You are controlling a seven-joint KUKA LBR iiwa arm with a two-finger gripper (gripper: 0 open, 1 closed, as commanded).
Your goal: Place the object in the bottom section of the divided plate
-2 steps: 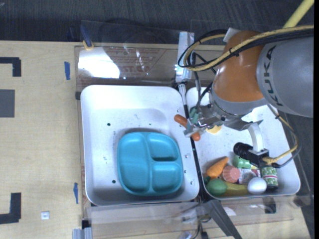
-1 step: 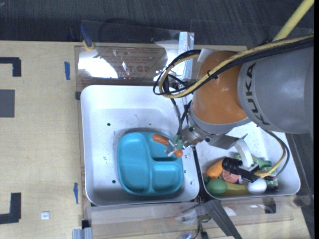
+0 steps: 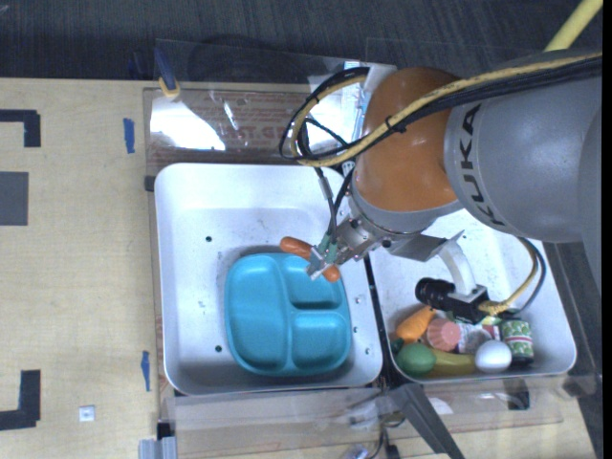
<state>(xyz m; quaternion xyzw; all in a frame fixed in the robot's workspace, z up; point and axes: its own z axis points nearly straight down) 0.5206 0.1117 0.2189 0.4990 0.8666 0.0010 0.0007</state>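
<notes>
Camera view: pincer (image 3: pixel 323 259) at frame centre, clamped on a small orange object (image 3: pixel 308 253) just above the top edge of the blue divided plate (image 3: pixel 287 325) in the left bin (image 3: pixel 191 256). Probably light, stiff, smooth plastic, apt to slip; best gripped mid-length

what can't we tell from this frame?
- Gripper over the blue divided plate, camera view: too small to tell whether it grips the orange object beside it.
- Pile of items in the right bin: overlapping, most unidentifiable.
- Right bin's upper half: hidden by the arm.
</notes>
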